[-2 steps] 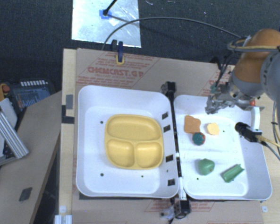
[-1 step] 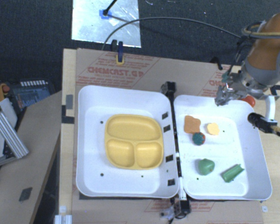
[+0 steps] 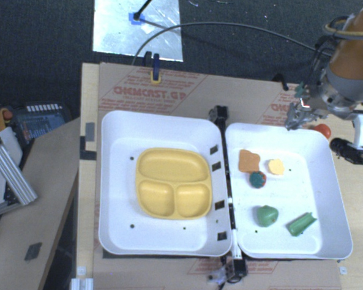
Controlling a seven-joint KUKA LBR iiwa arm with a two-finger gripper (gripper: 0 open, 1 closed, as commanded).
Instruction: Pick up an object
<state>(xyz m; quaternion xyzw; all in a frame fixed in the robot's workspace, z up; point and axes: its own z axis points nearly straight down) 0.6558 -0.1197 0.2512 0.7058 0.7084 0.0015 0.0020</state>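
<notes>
Camera view showed the two-finger gripper [image 3: 295,119] poised over the right white bin's [image 3: 335,181] far rim, whether open or closed I could not tell. Candidate objects lay loose within: orange flat square [image 3: 248,161], yellow disc [image 3: 276,167], green block [image 3: 301,223].

Dark carpeted floor [image 3: 41,34] along the top and left. Shiny silver sheet [image 3: 139,21] lies on it, a scrap of blue tape [image 3: 136,18] near its centre, a black cable [image 3: 237,29] running across. Bench topped with brown printed cardboard [image 3: 172,89]. Lower left: tan side table [image 3: 36,212], aluminium frame rail [image 3: 8,167], and a grey device [image 3: 39,121] with buttons. Lighting even and bright.
</notes>
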